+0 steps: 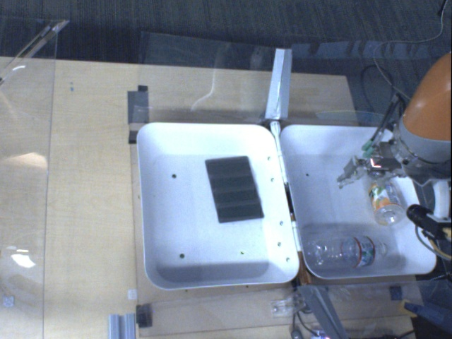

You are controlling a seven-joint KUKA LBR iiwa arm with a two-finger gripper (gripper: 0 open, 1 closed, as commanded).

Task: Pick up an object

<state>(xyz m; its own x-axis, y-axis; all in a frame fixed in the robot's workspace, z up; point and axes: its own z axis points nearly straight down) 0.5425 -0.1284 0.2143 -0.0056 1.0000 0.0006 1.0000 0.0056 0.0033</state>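
Camera view: your tool, grip state unclear, hangs just above small bottle; big bottle lies crosswise nearer front.

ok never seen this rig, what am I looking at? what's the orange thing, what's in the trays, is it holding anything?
One camera, fixed above a wooden bench, looks down at a slant. The orange-and-grey shape at the right is a robot arm reaching in. Its hand hangs over the right white bin. Two shallow bins sit side by side. The left bin holds a flat dark ribbed slab. The right bin holds two clear plastic bottles: a large one lying on its side near the front, and a smaller one just below the hand. Nothing shows between the fingers, so I would not say it holds anything. The view is too blurred to tell whether they are open or shut.
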